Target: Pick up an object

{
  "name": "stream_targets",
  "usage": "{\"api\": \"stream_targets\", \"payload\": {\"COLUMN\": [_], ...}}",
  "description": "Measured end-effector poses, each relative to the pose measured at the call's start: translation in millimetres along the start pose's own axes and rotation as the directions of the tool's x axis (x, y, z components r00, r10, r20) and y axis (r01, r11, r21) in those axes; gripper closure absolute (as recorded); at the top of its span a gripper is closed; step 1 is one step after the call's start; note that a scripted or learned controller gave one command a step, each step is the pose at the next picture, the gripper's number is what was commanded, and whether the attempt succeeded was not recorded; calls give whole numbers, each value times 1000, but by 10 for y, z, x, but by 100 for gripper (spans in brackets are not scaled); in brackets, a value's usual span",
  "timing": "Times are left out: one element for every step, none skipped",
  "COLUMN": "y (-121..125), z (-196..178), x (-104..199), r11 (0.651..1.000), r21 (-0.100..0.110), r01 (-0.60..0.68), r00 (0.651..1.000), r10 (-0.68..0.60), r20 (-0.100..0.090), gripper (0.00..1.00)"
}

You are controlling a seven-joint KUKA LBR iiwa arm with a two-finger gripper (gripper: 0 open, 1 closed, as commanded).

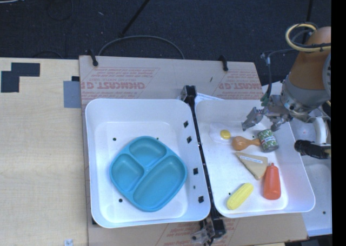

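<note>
Overhead, the gripper point(265, 120) hangs above the right bin point(216, 111), fingers point(252, 119) spread wide and holding nothing; the small green can point(267, 140) stands just below them, beside the orange pear point(244, 143).

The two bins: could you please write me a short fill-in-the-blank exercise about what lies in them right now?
1. The blue plate lies in the ____ bin.
2. The corn is coloured ____.
3. The bottle next to the corn is coloured ____.
4. The claw hangs over the ____ bin, near the can.

Missing words: left; yellow; orange; right
</note>
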State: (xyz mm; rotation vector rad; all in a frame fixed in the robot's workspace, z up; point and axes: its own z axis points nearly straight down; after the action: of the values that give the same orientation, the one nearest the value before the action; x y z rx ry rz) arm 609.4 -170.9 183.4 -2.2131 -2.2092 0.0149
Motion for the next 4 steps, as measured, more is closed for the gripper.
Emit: {"api": "stream_targets", "payload": {"y": [30,-23,4,38], "z": [-89,484,939,775], "x": [0,87,78,79], "r11": [1000,1000,1000,1000], "r21": [-14,-9,-21,-32], "r01": [2,1,2,1], "r00": [1000,1000,1000,1000], "r10": [-2,-1,-2,-1], "r20": [2,1,9,7], "gripper": [0,0,0,100]}}
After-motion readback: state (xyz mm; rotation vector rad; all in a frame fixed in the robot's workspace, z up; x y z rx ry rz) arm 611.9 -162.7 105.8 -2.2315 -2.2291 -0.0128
